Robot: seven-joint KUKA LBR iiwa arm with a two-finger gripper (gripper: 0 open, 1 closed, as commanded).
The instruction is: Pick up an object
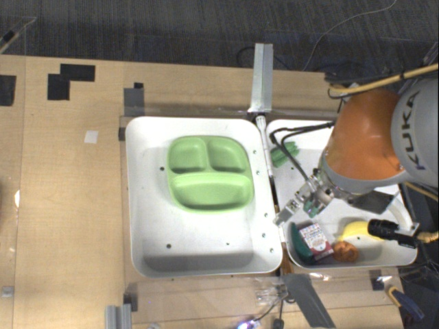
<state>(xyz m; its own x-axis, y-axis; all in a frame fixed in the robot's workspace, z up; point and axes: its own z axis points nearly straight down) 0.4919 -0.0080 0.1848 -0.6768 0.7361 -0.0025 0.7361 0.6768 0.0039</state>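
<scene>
The letters "KUK" read on the grey arm (415,132) at right.

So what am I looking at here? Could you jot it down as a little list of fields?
left bin: holds a green divided plate
right bin: several small things at its near end, among them a yellow one, a reddish-brown one and a dark teal one with a label; a green item at its far end
arm: reaches in over the right bin
gripper: low, above the near-end clutter
held: nothing visible between the fingers
</scene>
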